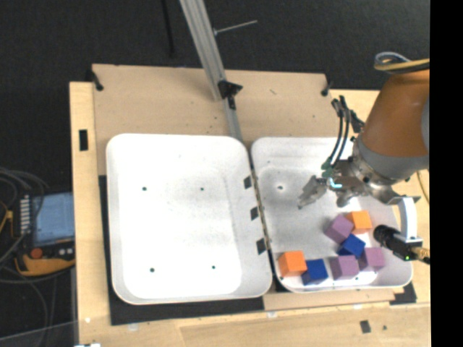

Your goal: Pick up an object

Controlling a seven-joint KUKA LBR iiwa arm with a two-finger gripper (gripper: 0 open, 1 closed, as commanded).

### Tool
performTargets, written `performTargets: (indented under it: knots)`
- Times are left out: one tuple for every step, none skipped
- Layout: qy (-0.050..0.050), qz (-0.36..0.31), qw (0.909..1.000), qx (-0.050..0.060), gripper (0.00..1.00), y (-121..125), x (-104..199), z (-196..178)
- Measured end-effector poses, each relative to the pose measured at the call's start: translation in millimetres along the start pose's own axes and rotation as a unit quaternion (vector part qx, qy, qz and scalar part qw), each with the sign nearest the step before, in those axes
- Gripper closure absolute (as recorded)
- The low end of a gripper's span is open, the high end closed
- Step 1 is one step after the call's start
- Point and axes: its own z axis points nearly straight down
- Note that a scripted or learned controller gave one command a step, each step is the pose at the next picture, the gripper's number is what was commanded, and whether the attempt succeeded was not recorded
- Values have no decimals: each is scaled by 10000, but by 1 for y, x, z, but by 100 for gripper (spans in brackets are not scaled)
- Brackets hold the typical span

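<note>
My gripper [318, 191] hangs over the middle of the right bin [289, 157], its fingers spread open with nothing between them. Below and to its right lie several foam blocks. A purple block [338, 229] sits closest, with an orange block [361, 220] just right of it and a blue block [353, 246] below. Along the bin's near wall sit another orange block [292, 262], a blue block [315, 272], and two purple blocks [345, 267] [375, 258]. The arm's orange band [401, 114] rises at the right.
The left bin [181, 215] lies beside the right one, joined by clips along the shared edge. A slanted metal pole [206, 42] stands behind the bins. A blue device with cables [47, 226] sits off the bench at the left.
</note>
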Motion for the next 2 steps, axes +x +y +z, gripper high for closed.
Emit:
performTargets:
  knots:
    - [-4, 17, 10000, -29, 0, 1, 0, -2]
    - [-10, 25, 10000, 0, 0, 10, 2, 53]
